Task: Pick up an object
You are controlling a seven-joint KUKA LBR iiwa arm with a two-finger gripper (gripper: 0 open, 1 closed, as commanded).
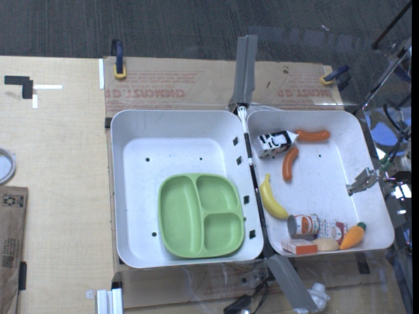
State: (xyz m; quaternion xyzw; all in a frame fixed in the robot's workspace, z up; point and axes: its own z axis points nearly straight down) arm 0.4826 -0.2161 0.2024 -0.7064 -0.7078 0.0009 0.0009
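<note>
The right bin [340, 142] holds several small objects. A yellow banana [272, 199] lies along its left wall. An orange-red sausage [290, 163] lies just right of the banana's top, and a second sausage [313, 135] lies near the far wall. Between them and the left wall sits a black-and-white item [274, 142]. Near the front wall a can [303, 226] lies on its side, with a red-and-white box [300, 246] in front of it and an orange carrot [352, 235] to its right.
The left bin [131, 175] holds a green divided plate [201, 215]. A small grey metal piece [362, 180] sits at the right bin's right rim. Clamps [118, 67] [334, 77] grip the cardboard behind the bins. A roll of tape [5, 167] lies at far left.
</note>
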